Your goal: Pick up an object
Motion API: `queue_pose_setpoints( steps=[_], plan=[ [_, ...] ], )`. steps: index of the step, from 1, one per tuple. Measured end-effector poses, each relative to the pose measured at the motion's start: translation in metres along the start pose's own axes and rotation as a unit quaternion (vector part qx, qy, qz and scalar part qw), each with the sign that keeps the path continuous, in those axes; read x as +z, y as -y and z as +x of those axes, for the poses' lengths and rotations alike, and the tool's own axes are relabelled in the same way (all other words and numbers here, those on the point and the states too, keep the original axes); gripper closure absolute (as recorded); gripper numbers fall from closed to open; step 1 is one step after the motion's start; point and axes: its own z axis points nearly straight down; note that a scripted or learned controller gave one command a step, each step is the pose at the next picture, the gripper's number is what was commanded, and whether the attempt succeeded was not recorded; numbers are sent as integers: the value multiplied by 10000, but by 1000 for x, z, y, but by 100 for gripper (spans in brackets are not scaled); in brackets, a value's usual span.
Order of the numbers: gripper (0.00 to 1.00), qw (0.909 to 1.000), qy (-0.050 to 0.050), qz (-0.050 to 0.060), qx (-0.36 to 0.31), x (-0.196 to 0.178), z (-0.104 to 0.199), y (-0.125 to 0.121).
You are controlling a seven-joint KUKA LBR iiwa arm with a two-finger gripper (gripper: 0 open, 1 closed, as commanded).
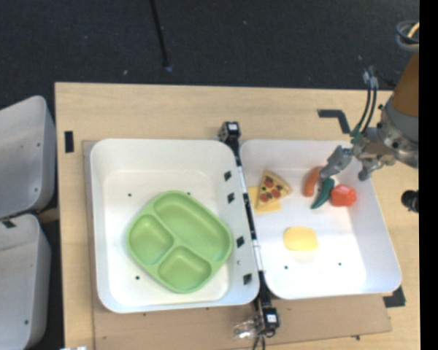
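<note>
A robot arm (401,115) reaches in from the right over two white bins on a wooden bench (168,100). Its gripper (350,168) hangs over the upper right part of the right bin (372,261), with two grey fingers (337,160) spread apart and nothing between them. Just below the gripper lie three small toy foods bunched together: an orange carrot-like piece (311,181) under the left finger, a dark green pepper (323,194) beside it, and a red tomato (342,195) to the right; whether the left finger touches the carrot is hard to tell from this angle. Further left of the gripper sits a toy pizza slice (269,191) near the bin's left wall. Below and left of the gripper, well apart, rests a yellow oval piece (301,238). Far to the gripper's left, the left bin (109,195) holds a light green divided plate (178,240) with three compartments.
</note>
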Motion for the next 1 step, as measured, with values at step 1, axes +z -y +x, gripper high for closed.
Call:
queue_pose_setpoints(
  steps=[1],
  plan=[
    [0, 10000, 9, -63, -10, -7, 0, -2]
  ],
)
